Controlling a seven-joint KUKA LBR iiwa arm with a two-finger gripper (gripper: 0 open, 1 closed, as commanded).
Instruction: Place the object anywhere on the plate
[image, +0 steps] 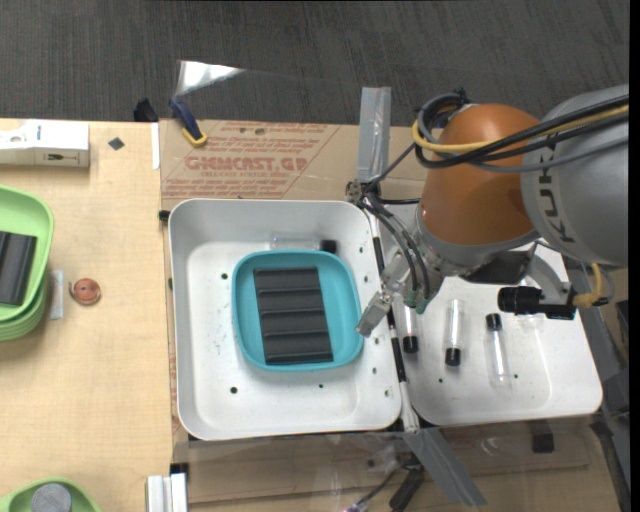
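In the left bin (200, 400), glossy white with a rounded rim, you have the teal plate (345, 300): a rounded square with a raised lip, carrying a black ribbed insert (292, 313) of flat slats across its middle. Just right of the plate's edge, over the seam between the bins, hangs the gripper (385, 305); its tip is a small grey blur from here, so you cannot tell how it is set or whether it carries anything.

Further right, in the right bin (560, 395), lie clear tubes with black caps (453, 333), slim, smooth cylinders that will roll and slip. These look like the objects to move, and all are off the plate.

To do this step well, come down square across one tube's middle, close crosswise to its length, lift clear of both bin rims, and set it along the slats so it cannot roll.
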